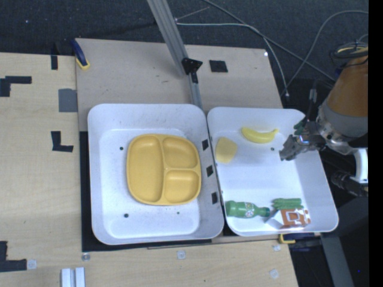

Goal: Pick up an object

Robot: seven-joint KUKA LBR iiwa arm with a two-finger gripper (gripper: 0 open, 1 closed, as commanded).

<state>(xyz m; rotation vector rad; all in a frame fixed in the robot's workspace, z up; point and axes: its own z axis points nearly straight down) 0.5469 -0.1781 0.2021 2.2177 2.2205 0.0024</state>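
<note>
Green bottle (246, 208) and small orange-white box (293, 217) lie at bottom of right bin (311, 178), lower right of frame. Banana (259, 134) and pale yellow piece (225, 150) near bin's top. Gripper (287, 153) above right side, holding nothing; open or closed, cannot tell. Yellow tray (163, 168) in left bin (108, 178).
</note>
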